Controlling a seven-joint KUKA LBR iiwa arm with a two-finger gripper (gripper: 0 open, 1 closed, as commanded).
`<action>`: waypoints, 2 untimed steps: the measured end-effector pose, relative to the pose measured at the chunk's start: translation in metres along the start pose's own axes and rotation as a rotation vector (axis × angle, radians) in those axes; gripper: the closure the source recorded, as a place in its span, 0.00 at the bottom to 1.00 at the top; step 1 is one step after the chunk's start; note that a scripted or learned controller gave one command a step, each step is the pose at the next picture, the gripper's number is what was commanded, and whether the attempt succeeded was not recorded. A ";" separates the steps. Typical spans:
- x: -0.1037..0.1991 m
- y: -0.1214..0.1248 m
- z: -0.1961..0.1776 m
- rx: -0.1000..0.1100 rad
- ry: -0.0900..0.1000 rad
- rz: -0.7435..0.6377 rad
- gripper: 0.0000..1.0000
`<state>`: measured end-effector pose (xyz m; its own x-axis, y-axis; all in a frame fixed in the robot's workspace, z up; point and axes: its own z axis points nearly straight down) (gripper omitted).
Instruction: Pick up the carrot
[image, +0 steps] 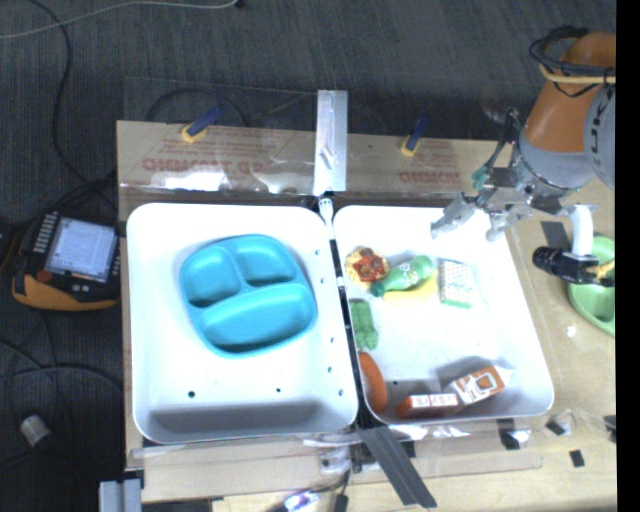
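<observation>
The carrot (372, 379) is a short orange piece lying at the front left of the right bin (525, 330), close to the wall between the bins. My gripper (470, 224) hangs over the back right corner of that bin, well away from the carrot. Its fingers (446, 221) are spread apart with nothing between them, so it is open.
Near the carrot lie a green pickle (362, 323), a red-brown tube (430, 402) and an orange carton (478, 385). Further back are a pizza slice (367, 265), a green bottle (411, 271) and a white packet (456, 282). The left bin (160, 400) holds a blue divided plate (245, 292).
</observation>
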<state>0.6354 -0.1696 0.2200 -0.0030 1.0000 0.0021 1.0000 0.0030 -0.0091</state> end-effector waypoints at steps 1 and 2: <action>-0.055 -0.068 -0.079 0.000 -0.004 0.150 0.00; -0.048 -0.133 0.014 0.001 0.000 0.155 0.00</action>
<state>0.5020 -0.2182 0.2070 0.1517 0.9884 0.0007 0.9884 -0.1517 -0.0108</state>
